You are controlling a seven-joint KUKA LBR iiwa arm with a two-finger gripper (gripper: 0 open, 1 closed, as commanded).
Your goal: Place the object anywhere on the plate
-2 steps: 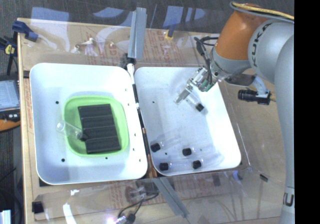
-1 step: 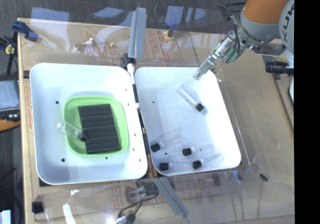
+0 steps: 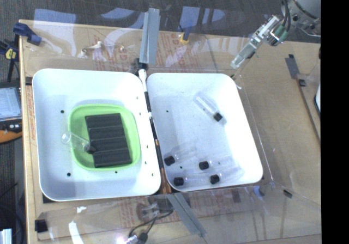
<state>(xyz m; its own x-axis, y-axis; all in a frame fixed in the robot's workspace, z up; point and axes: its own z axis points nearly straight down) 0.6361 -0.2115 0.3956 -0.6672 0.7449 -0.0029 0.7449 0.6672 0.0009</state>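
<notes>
1. Clear plastic or glass is what the objects seem to be made of: small see-through vials with black caps, lying in the right bin (image 3: 242, 128).
2. One vial (image 3: 209, 108) lies apart from the rest, toward the far middle of that bin, with its cap (image 3: 218, 117) at the nearer right end. It is judged the easiest to take.
3. Such a vial is expected to be light and stiff, but smooth and round, so it may roll or slip from the fingers. It is best taken across the middle of the body, square to its long axis.
4. Several more capped vials (image 3: 203, 165) are clustered near the front edge of the right bin, close together and close to the wall, which leaves little room for fingers.
5. The green plate (image 3: 76, 117) sits in the left bin (image 3: 43, 90) and bears a black ribbed block (image 3: 108, 140). A clear vial (image 3: 76, 139) already lies across its left edge, against the block, so bare room on the plate is narrow.
6. The ridge between the bins must be cleared in carrying.
7. The gripper (image 3: 240, 60) hangs beyond the far right corner of the right bin, over the bench. Whether its jaws are spread or pressed together cannot be told; nothing is seen in them.
</notes>
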